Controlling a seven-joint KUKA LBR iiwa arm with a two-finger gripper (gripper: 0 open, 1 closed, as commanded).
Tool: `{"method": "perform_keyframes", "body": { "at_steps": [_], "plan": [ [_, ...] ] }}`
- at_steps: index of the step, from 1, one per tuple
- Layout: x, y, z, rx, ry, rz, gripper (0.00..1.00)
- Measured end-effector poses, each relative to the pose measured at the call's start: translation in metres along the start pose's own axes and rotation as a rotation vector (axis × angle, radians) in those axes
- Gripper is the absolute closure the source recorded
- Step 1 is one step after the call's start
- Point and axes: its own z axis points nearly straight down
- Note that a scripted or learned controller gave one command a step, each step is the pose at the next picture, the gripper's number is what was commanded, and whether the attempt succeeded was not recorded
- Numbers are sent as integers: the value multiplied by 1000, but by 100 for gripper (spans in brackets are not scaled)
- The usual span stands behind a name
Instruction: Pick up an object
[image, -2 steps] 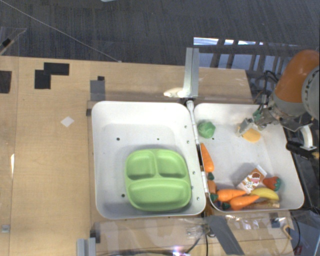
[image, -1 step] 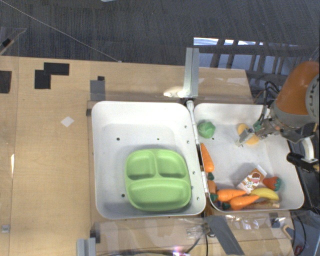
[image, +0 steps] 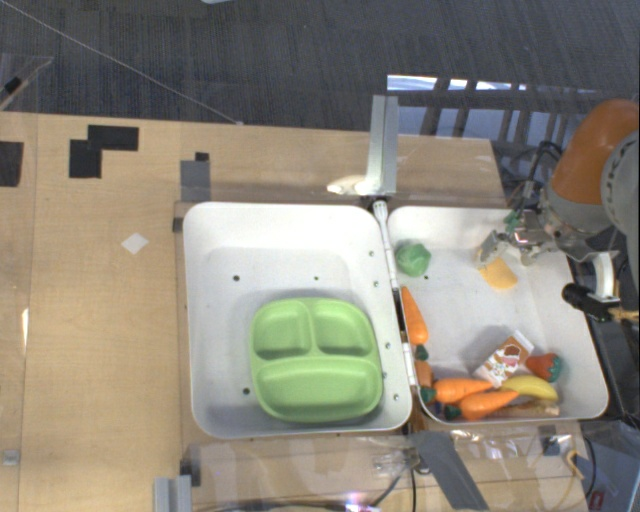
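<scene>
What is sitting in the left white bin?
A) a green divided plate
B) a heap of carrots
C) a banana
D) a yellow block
A: the green divided plate lies alone in the left bin, while the banana, the carrots and the yellow block are in the right bin.

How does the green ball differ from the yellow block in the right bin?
Colour: the green ball is green, the yellow block pale yellow-orange.
Shape: the ball looks rounded, the block flat-sided and angular.
Place: the ball sits by the divider on the bin's left side; the block lies further right, just below the gripper.
Shared: both lie in the far half of the right bin, apart from the pile at its near edge.
</scene>
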Motion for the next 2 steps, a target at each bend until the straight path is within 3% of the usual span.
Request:
{"method": "perform_keyframes", "body": {
  "at_steps": [1,2],
  "plan": [
    [1,4,-15,-10,-3,-6,100],
    [1,4,-15,-10,-3,-7,0]
  ]
}}
